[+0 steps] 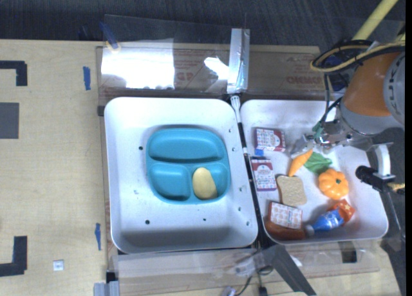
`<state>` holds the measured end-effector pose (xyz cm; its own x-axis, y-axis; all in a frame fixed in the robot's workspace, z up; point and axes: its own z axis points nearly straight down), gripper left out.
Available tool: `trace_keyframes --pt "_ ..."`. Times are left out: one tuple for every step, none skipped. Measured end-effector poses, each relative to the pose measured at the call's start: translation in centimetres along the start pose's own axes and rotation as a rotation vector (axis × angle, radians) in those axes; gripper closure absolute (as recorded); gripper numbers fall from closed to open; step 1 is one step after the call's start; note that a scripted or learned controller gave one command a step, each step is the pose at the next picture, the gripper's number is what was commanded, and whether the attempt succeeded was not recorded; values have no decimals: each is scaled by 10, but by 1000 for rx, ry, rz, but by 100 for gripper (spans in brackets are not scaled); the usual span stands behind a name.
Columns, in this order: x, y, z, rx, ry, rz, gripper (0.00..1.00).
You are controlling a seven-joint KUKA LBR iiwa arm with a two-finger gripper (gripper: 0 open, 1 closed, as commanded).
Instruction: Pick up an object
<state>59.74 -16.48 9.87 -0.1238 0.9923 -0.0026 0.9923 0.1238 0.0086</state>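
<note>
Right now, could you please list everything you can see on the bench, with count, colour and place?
Bins: 2, white, side by side; left bin, right bin.
Divided tray: 1, blue, in the left bin.
Potato-like toy: 1, yellow, in the tray's lower right compartment.
Small printed cartons: 3, red and white, right bin's left side; top, middle, bottom.
Bread slice: 1, tan, middle of the right bin.
Carrot: 1, orange with green top, above the bread.
Pumpkin: 1, orange, right of the bread.
Bottle-like item: 1, blue and orange, right bin's lower edge.
Clear panel: 1, behind the bins.
Arm: 1, grey with orange band, over the right bin's upper right.
Gripper: 1, above the carrot.
</note>
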Motion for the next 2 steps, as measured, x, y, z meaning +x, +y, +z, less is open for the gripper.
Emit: trace_keyframes --pt "1 -1 -8 2 1 0 100" --pt "28 56 -105 -4 0 28 100"
